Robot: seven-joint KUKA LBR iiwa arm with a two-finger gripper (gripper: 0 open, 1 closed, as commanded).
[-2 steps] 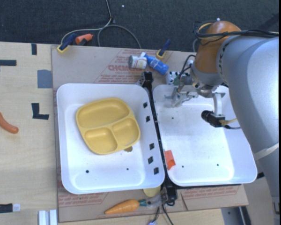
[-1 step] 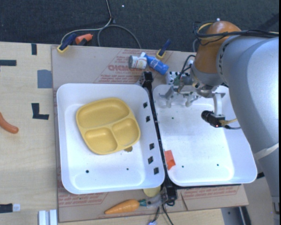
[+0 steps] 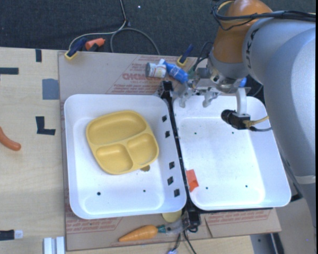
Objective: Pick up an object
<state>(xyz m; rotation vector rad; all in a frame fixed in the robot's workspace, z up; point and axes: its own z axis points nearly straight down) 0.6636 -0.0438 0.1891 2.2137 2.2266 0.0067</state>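
Note:
A yellow divided plate (image 3: 122, 141) lies in the left white bin (image 3: 77, 157), slightly turned. A small dark-yellow bit (image 3: 144, 168) peeks out from under its near right edge. My gripper (image 3: 194, 102) hangs over the far left corner of the right white bin (image 3: 265, 187), close to the divider between the bins. Its two fingers (image 3: 182, 101) point down and stand apart with nothing between them, so it is open. It is well apart from the plate.
An orange tag (image 3: 192, 180) sits at the divider. A toy carrot (image 3: 138, 233) lies in front of the bins, and a sausage (image 3: 7, 138) on the bench far left. Clamps (image 3: 85, 45) and cables line the back edge; the arm's bulk covers the right side.

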